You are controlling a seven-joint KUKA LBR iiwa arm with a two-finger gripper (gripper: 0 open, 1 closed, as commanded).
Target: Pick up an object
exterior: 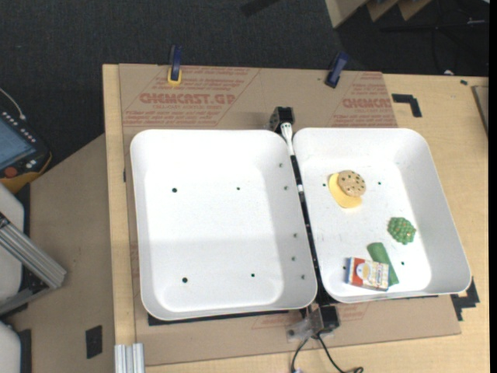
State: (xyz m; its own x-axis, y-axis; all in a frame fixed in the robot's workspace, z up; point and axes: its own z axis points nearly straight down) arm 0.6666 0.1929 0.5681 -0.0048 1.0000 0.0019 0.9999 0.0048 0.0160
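Observation:
The right bin (419,154) holds several small objects. A round cookie on a yellow piece (347,187) lies near the bin's middle. A green bumpy ball (401,229) sits toward the right wall. Near the front edge a small red, white and blue packet (366,273) lies against a green strip (382,259).
The left bin (217,224) sits beside the right one, divided by a black strip (299,200). Both rest on a cardboard sheet (233,92) held by blue clamps (175,62) at the far edge. A cable (314,352) trails from the front.

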